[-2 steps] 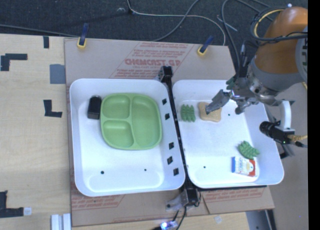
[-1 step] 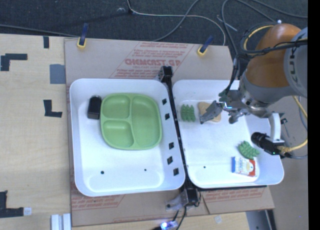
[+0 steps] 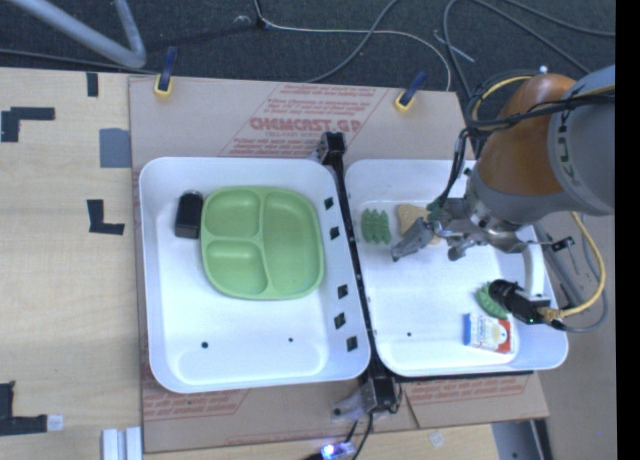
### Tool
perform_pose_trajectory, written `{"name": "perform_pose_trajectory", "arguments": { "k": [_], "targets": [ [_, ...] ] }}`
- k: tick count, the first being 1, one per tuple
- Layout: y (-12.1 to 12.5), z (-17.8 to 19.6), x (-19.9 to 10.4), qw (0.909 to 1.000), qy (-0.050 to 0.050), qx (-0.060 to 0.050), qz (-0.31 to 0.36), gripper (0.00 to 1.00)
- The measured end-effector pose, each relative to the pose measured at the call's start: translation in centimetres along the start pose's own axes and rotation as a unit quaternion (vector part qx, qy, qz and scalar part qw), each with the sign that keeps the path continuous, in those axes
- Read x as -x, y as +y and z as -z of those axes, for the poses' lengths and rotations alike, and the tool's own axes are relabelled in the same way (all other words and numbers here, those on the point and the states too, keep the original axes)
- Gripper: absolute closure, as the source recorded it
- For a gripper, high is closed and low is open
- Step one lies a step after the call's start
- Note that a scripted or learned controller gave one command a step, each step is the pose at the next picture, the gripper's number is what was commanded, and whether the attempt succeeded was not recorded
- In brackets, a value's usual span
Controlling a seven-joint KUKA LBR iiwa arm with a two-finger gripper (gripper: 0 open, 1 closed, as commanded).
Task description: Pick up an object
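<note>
Two white bins sit side by side on the bench in the camera view. The left bin carries a green divided plate in its middle, with a small black block just beside the plate's left rim.

The right bin is where the action is. A green ridged piece lies near its top-left corner, close to the divider wall, and a tan wedge-looking thing sits just right of it. Down by the bottom-right corner there's a small red, white and blue packet, and right above that a dark green item near the right edge, too small to name.

The gripper hangs over the upper left part of that bin, fingers spread apart with nothing between them, tips just below the tan wedge and right of the green ridged piece.

My guess is it's lining up on one of those two. To do it well I'd centre the jaws on one target only, since they're nearly touching and a sloppy descent could nudge both. Drop straight down, close slowly, and watch the bin wall on the left.
</note>
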State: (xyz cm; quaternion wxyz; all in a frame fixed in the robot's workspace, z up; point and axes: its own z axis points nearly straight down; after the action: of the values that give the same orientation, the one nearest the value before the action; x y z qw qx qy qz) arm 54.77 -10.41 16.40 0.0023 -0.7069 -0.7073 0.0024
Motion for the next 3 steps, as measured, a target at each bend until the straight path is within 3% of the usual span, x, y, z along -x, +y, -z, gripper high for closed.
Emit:
{"name": "perform_pose_trajectory", "arguments": {
  "k": [1, 2, 3],
  "targets": [
    [0.5, -6.1, -0.5, 1.0, 0.0, -0.001, 0.001, 0.0],
    [0.6, -4.8, -0.6, 1.0, 0.0, 0.001, 0.001, 1.0],
    [0.7, 1.2, 0.2, 1.0, 0.0, 0.006, 0.0, 1.0]
  ]
}}
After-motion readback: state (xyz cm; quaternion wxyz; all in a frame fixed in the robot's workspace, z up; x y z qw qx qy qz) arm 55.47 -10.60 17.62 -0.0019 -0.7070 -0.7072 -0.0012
